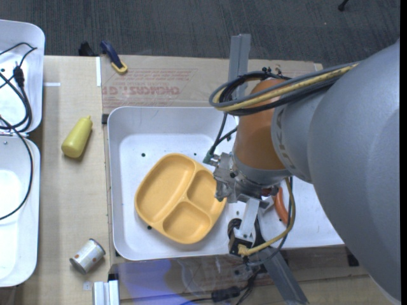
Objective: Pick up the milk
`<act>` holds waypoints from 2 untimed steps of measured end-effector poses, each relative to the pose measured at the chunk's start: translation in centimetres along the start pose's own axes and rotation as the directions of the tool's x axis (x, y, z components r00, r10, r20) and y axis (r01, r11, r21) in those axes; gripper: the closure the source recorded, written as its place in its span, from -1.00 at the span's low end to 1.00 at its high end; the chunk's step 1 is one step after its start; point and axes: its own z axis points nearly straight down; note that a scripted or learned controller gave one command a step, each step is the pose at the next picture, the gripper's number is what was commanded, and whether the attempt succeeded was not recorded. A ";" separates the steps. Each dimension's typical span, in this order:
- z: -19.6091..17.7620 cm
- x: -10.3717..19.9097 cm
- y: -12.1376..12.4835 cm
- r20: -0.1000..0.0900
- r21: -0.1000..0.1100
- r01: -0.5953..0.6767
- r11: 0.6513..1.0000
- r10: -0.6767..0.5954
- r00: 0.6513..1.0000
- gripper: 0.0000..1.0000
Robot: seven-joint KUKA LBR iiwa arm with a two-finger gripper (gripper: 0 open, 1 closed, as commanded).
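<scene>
Oddly, no milk carton could be seen; perhaps the grey arm hid it. Its two-finger gripper (245, 230) hung low beside the yellow three-compartment plastic plate (180, 199) in the shallow white bin (117, 170), apparently searching there.

Red print on cardboard sheet (152, 81) behind bin: upside down, mirrored-looking, not legible. No other readable text, label, brand or number anywhere on bench.
</scene>
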 end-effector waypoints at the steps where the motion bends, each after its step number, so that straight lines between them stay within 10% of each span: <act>1: -1.0 -3.4 1.4 -0.001 -0.002 0.250 0.968 -0.250 0.968 1.00; 2: -2.8 -3.8 1.6 0.001 -0.005 0.581 0.814 -0.581 0.814 1.00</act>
